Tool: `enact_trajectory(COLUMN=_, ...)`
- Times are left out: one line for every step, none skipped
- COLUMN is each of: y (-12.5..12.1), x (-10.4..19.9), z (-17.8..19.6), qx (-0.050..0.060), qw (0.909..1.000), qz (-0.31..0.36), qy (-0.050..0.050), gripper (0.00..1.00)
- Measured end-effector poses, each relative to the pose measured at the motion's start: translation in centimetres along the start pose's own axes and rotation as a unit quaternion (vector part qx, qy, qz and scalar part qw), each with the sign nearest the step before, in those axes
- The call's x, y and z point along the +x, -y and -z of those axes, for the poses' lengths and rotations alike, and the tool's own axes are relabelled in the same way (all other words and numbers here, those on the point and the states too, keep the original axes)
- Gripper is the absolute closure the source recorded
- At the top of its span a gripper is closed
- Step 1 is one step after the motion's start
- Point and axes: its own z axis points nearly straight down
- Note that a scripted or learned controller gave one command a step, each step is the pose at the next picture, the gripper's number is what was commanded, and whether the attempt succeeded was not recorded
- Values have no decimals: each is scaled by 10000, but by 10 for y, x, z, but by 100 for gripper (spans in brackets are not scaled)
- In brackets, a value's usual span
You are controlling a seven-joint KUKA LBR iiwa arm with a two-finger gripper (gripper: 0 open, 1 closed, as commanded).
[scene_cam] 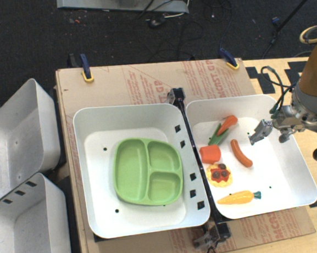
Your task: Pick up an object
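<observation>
The right bin (296,188) holds several toy foods. An orange carrot with a green top (223,128) lies at its upper left, with a red-orange block (210,154) just below it. A red sausage (241,153) lies mid-bin, and a yellow pizza slice with dark toppings (220,175) sits left of centre. A yellow corn piece with a teal tip (239,197) rests near the front. My gripper (270,130) hangs over the bin's upper right, above and to the right of the sausage, its two fingers apart and nothing between them.
The left bin (92,129) holds a green divided plate (148,171). A black divider (191,148) runs between the bins. Two more white bins (16,141) stand off the bench at the far left. The arm's orange band (314,76) is at the right edge.
</observation>
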Motion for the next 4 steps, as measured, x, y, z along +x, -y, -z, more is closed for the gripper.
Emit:
enact_trajectory(y=-3, x=1, z=7, qx=-67, qw=10000, qz=18, qy=15, gripper=0)
enact_trajectory(y=-3, x=-9, z=-50, qx=-42, qw=10000, qz=5, qy=8, gripper=0)
enact_trajectory(y=3, x=-11, z=-113, qx=-38, qw=10000, qz=5, qy=4, gripper=0)
enact_trajectory(y=3, x=-11, z=-113, qx=-63, qw=10000, qz=7, qy=11, gripper=0)
